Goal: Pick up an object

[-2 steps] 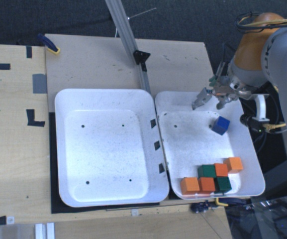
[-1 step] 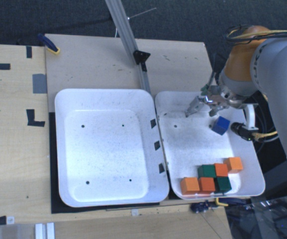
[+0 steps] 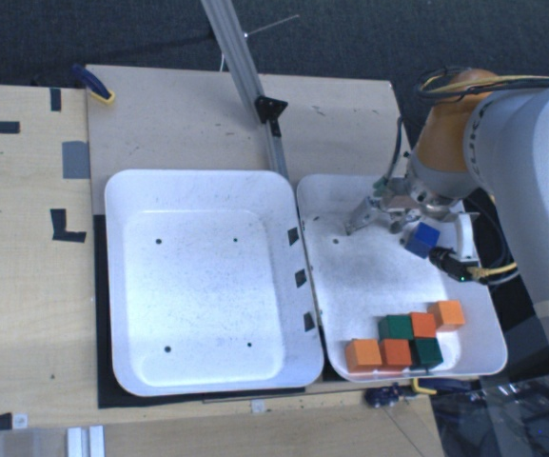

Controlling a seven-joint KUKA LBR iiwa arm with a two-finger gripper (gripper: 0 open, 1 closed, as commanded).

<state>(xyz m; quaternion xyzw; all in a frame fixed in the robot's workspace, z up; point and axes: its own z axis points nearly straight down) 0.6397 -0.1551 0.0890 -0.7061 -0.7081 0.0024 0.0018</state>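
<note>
Starting at the bench's left edge: shallow white plastic bin (image 3: 112, 198) on a black mat (image 3: 101, 350), lying side by side with a second shallow white plastic bin (image 3: 369, 274) to the right. Crowded into that right bin's near right corner: orange cube (image 3: 362, 353) at the left end, another orange cube (image 3: 397, 352) touching it, green cube (image 3: 397, 327) just behind, dark green cube (image 3: 428, 351) further right, two more orange cubes (image 3: 423, 325) (image 3: 448, 313) stepping toward the right wall. Hanging over the right bin's far half: grey two-finger gripper (image 3: 388, 212). Just beside it, toward the right wall: small blue block (image 3: 422, 239); grasped or merely close, impossible to tell.
</note>
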